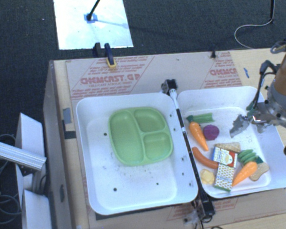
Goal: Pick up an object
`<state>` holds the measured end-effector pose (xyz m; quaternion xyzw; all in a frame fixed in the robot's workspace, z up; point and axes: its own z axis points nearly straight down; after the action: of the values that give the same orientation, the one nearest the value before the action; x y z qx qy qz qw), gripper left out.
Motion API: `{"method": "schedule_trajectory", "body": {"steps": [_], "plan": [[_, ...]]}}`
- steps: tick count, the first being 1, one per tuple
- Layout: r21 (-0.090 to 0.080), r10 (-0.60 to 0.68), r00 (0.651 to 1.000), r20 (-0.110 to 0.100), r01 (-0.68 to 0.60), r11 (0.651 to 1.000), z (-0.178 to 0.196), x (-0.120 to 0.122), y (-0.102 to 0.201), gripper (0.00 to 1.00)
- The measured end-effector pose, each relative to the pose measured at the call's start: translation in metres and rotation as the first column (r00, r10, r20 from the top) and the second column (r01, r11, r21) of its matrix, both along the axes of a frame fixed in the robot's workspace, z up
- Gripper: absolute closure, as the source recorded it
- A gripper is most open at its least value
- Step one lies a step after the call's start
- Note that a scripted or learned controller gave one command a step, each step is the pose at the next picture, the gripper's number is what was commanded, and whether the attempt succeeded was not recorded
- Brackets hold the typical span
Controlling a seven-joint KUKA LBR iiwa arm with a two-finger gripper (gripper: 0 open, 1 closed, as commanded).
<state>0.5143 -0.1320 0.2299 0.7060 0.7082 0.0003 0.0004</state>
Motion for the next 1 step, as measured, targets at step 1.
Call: {"method": "schedule_trajectory", "body": {"steps": [1], "plan": [[0.0,-0.002,1.0,0.0,0.002,1.0,-0.1171,0.02,0.0125,0.0]]}}
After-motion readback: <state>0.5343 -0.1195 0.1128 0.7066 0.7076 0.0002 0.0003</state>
